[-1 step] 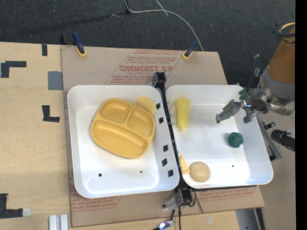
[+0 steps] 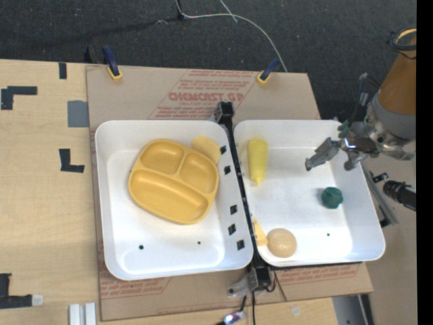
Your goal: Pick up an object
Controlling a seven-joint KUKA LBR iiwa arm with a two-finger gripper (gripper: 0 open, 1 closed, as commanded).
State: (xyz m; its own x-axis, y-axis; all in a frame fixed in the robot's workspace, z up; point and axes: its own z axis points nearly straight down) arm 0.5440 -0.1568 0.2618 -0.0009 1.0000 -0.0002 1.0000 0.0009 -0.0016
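Dark carpet runs behind my bench, and a brown cardboard sheet (image 2: 203,93) lies under both bins, pinned at its far edge by two blue and yellow clamps (image 2: 111,64).

From my seat the gripper (image 2: 335,153) hangs over the far right part of the right bin (image 2: 304,249). Its fingers (image 2: 318,158) stand spread, one reaching out to the left, the other pointing down nearer the wrist, and I see nothing between them. They touch no object that I can make out.

Just below the fingers, and a little to the right, a small dark green ball (image 2: 331,197) sits on the bin floor, apart from them. Well to the left of the fingers, a yellow corn-shaped piece (image 2: 257,160) lies along the divider side of the same bin. Farther below and to the left, a tan round ball (image 2: 281,242) rests near the bin's front corner.

Beyond the black divider, the left bin (image 2: 122,249) carries a yellow compartment plate (image 2: 174,180), with a pale yellow lump (image 2: 206,146) touching its far edge.

Light wooden bench (image 2: 40,202) spreads to the left, marked with black tape pieces.
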